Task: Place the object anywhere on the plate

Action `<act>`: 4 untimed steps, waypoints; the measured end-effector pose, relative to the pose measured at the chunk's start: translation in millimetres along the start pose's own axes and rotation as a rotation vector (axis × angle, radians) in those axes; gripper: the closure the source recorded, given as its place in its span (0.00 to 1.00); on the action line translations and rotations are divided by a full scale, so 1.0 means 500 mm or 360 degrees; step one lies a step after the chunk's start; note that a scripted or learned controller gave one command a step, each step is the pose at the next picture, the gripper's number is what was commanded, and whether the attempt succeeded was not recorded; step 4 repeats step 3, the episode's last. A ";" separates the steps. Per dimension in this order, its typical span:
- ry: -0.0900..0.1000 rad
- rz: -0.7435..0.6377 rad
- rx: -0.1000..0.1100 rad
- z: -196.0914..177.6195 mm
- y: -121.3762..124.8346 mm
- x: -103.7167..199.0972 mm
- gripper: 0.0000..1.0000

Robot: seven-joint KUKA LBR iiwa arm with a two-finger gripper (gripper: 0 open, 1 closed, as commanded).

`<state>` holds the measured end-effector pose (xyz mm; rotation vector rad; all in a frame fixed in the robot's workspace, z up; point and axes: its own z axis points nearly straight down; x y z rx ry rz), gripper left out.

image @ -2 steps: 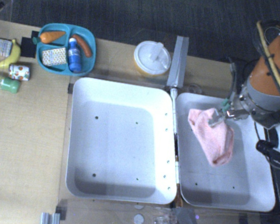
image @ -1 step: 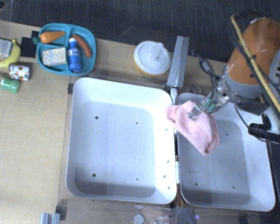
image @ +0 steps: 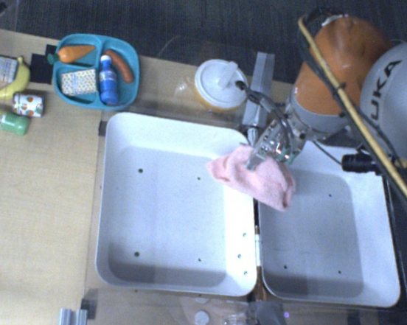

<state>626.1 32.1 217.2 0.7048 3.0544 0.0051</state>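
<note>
a pale wooden bench (image: 35, 195) bore two white bins, the left bin (image: 175, 206) and the right bin (image: 335, 235); dark flooring lay behind. a blue divided tray (image: 97, 70) held toy food. the gripper (image: 268, 150) had its fingers closed on a pink cloth (image: 257, 176), which draped across the bins' shared edge.

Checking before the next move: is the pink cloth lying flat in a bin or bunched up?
Bunched. The pink cloth hangs crumpled from the hand, draped across the divide between both bins.
</note>
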 end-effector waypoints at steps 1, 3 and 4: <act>-0.0001 -0.0640 -0.0003 -0.008 0.085 0.016 1.00; -0.0002 -0.0727 -0.0004 -0.017 0.186 0.048 0.00; -0.0002 -0.0727 -0.0004 -0.017 0.186 0.048 0.00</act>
